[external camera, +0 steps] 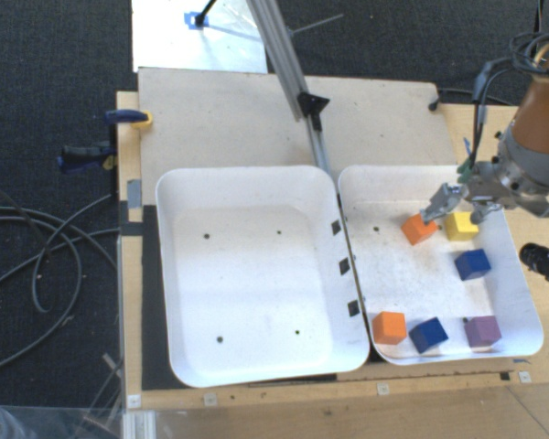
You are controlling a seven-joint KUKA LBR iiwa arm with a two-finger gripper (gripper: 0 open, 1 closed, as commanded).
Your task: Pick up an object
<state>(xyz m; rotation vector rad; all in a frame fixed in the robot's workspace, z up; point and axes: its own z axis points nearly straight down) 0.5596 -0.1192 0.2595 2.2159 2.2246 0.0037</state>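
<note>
Camera view — right bin (531, 337) holds six blocks: two orange blocks (419, 229) (389, 326), yellow block (461, 225), two blue blocks (472, 264) (428, 334), purple block (482, 331). Gripper (456, 205) hangs between upper orange and yellow blocks — finger state cannot be told. Left bin (178, 186) alongside.

Arm (538, 126) cut off by the right edge

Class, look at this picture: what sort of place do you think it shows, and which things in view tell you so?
Probably a robotics lab or test bench. A robot arm reaches over two white bins, coloured blocks such as the yellow block lie in one, and loose cables trail across the dark floor.
</note>
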